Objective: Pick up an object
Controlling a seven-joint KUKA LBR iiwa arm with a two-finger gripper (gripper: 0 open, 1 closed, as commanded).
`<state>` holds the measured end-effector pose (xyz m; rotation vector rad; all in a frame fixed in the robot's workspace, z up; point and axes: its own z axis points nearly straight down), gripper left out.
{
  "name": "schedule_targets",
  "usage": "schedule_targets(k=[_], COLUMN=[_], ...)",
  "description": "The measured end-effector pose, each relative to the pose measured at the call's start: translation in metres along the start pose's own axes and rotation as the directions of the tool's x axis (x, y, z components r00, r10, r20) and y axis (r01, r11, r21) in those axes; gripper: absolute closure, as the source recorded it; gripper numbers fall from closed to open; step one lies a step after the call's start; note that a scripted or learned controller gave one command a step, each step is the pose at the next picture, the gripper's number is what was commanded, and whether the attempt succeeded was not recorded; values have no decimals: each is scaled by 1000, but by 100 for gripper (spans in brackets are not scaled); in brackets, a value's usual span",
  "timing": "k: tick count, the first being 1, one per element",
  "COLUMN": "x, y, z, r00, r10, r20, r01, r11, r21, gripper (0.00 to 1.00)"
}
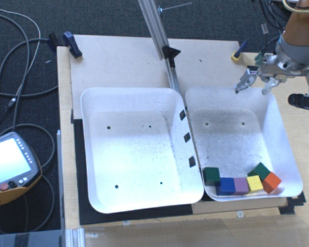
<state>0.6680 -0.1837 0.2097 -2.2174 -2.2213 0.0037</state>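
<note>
Blocks (pixel 242 181) sit in a row at the lower right, untouched — the gripper (pixel 255 85) hangs at the upper right, fingers apart, holding nothing. Next it must go down to one.

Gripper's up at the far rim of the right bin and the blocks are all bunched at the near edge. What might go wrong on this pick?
Three risks, as I judge them:
1. The blocks sit packed in a row, so the gripper may lack room around one.
2. They lie against the right bin's near wall, which may block the descent.
3. The gripper hangs empty over the far rim, so a long reach remains.
</note>
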Motion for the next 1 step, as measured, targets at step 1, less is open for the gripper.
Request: schedule_targets(k=[1], x=[-15], y=[-13], z=[109], r00=[1000], r10=[3], r20=[-2], r01=[-3], r11=[1000], r21=[6], gripper=[0])
